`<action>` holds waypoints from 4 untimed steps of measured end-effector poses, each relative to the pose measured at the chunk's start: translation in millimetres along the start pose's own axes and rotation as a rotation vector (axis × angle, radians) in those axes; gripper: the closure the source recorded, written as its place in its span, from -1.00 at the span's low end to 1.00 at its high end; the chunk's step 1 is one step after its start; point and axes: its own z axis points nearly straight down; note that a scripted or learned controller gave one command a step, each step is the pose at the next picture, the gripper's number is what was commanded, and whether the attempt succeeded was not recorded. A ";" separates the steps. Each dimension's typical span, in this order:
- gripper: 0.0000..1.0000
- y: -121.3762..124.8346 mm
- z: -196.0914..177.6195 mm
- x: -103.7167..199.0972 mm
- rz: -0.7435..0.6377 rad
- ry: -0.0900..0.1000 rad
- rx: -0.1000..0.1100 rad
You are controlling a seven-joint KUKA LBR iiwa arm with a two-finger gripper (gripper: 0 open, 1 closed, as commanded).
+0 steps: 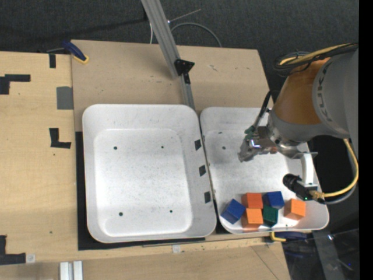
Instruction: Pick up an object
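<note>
Blocks crowd the near edge of the right bin [233, 121]: a blue block [232, 210] at the left, two orange blocks [253, 200] beside it, a dark blue one [273, 199], a green one [270, 215], and another orange block [295, 209] toward the near right corner. Over the bin's middle hangs the gripper [249, 151], nothing visibly in it; whether it's parted or closed, I cannot tell. Looks like the approach step. Next it needs to travel toward the near edge and drop onto one block.
</note>
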 end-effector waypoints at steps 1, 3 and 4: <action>1.00 0.3 -43.9 0.1 0.002 -0.001 0.005; 1.00 28.4 -56.0 94.9 -0.004 0.002 0.004; 1.00 58.3 -60.7 135.6 -0.004 0.002 0.004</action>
